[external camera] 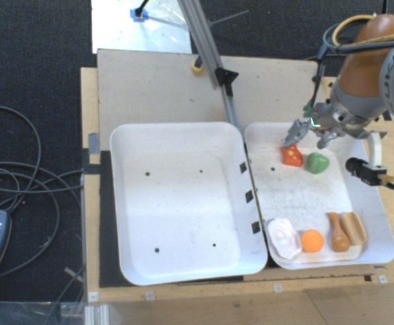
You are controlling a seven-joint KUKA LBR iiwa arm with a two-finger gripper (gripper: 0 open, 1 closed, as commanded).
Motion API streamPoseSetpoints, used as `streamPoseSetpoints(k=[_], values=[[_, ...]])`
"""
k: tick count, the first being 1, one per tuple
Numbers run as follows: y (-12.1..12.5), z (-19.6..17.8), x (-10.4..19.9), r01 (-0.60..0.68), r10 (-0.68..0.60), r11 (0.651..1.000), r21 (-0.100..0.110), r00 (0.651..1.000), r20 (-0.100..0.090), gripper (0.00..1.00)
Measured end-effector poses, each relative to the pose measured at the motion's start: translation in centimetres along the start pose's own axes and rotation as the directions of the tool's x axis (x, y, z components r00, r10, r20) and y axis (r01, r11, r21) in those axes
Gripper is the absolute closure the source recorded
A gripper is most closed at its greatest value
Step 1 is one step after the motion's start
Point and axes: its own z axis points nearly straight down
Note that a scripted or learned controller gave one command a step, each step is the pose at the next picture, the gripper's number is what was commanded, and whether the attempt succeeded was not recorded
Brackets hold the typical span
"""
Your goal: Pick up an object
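White bins (183,202), two, sit side by side on the counter (143,87). Right bin (380,242) holds six things: hotdog bun (353,227), drumstick (337,232), white piece (282,237), green piece (317,162), orange ball (311,241), red piece (292,156). One arm (369,66) leans in from the right, its pincer (310,135) spread open, gripping nothing, just above the red and green pieces.

The gripper (310,136) is hanging with fingers spread over the right bin (298,185), just above the red object (292,156); beside that red object a green one (317,162) is lying, with an orange ball (311,241) sitting well below it
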Motion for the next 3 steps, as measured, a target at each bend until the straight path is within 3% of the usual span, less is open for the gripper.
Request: streamPoseSetpoints(k=[1,3], values=[[0.1,-0.2,0.0,0.001,-0.001,1.000,-0.004,1.000,0.001,0.00],[0.0,10.4,0.0,-0.003,0.003,1.000,0.000,1.000,0.001,0.00]])
